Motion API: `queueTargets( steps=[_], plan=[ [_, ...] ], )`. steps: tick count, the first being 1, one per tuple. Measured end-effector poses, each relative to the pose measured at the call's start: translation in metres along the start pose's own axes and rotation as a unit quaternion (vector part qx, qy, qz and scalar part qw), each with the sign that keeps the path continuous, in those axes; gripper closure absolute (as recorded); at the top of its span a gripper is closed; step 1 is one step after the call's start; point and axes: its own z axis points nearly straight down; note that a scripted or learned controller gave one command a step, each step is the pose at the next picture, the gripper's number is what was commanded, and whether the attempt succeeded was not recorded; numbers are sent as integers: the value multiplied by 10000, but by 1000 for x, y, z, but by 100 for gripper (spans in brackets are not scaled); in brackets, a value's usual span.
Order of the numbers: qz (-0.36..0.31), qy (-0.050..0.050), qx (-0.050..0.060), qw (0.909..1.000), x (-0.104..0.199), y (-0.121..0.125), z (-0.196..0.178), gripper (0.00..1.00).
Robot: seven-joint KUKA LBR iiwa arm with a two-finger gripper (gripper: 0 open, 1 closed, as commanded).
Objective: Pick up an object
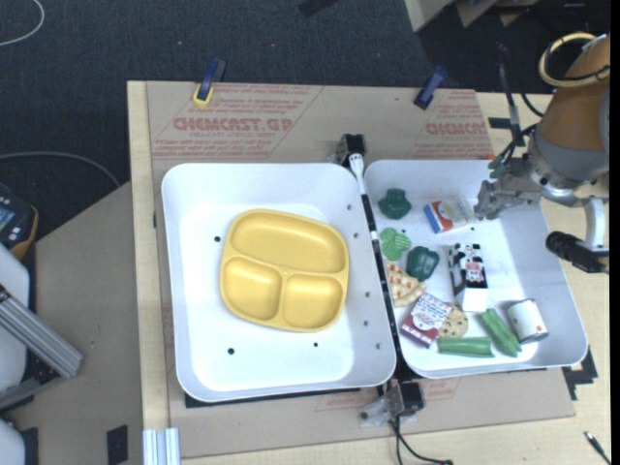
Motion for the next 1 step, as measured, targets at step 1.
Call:
queueTargets(
  steps=[1],
  plan=[
    [-3,-5,-16,10000,0,4,-65,100]
  ],
)
